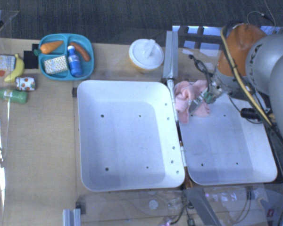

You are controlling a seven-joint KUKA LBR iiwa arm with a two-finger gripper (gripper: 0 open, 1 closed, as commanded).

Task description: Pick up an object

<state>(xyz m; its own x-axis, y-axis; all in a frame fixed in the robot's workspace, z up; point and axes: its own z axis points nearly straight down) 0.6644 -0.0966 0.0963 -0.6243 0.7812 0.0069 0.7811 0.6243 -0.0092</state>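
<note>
The wooden bench (37, 164) is carrying two shallow white bins side by side, the left bin (127, 134) and the right bin (231, 145). Behind the left bin, a blue divided plate (87, 55) with toy food and a white lidded cup (146, 54) are standing on the bench. At the far left, a banana (16, 68), a small box (2, 62), a small can (25, 83) and a green bottle (10, 95) are lying close together.

Both bins, the left bin (125, 135) and the right bin (231, 149), were plain white. A crumpled cloth (188, 99) was pale pink. The arm (269, 60) was grey with an orange band (240, 44). A divided plate (66, 56) was turquoise, holding an orange carrot (52, 46) and a blue bottle (74, 61). A lidded cup (146, 54) was white over yellow. The banana (15, 68) was yellow, the bench (33, 164) light wood.
</note>
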